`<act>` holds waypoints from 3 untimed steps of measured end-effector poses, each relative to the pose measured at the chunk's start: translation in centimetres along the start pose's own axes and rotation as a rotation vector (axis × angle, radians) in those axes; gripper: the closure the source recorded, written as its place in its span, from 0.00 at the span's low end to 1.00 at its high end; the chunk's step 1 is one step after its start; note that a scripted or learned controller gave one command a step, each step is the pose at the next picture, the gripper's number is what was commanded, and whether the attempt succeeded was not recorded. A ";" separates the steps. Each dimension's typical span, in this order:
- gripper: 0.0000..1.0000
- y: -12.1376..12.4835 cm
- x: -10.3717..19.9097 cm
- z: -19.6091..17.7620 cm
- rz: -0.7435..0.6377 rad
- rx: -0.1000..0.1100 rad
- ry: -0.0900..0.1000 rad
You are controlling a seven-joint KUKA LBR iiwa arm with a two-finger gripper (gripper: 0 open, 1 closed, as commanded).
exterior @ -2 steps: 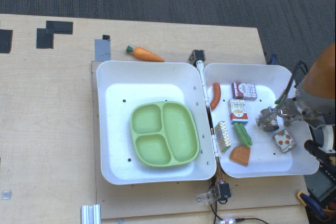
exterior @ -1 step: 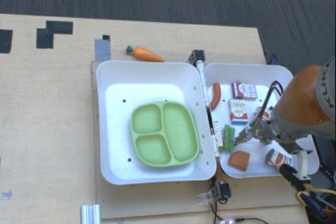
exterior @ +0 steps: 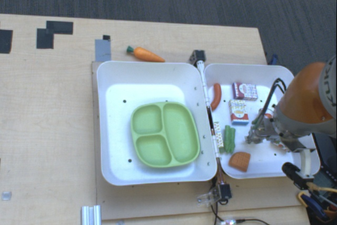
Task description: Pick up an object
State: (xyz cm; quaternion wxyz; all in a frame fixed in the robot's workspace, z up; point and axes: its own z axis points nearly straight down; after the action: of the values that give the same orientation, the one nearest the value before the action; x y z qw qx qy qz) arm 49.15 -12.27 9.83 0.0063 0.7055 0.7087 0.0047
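White plastic bins are sitting side by side on the wooden table (exterior: 47,113), and the arm (exterior: 310,97) is reaching in from the right over the right bin (exterior: 274,166). The gripper (exterior: 259,134) is hanging low in that bin, near its middle; whether its fingers are spread or pressed together cannot be told from this angle. No object is showing between them. Candidate objects are lying left of the gripper: a green vegetable (exterior: 229,138), an orange piece (exterior: 240,161) near the front wall, a small box (exterior: 239,111), a second box (exterior: 245,91) behind it, and a red sausage (exterior: 216,96). The left bin (exterior: 105,129) is carrying a green divided plate (exterior: 166,134); a toy carrot (exterior: 145,54) is lying on the table behind it. Judged risk: the gripper is standing apart from every object, so a closure here is likely catching nothing, and the boxes, lying close together, are inviting a nudge rather than a clean grasp.
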 end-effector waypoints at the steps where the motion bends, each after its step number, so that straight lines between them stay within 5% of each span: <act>1: 0.00 0.0 0.0 0.0 0.000 0.000 0.000; 3: 0.00 -0.2 2.9 0.9 0.012 0.000 -0.015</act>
State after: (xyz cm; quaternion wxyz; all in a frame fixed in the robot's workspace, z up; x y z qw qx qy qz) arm 48.92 -9.40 8.87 0.0118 0.7097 0.7045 -0.0006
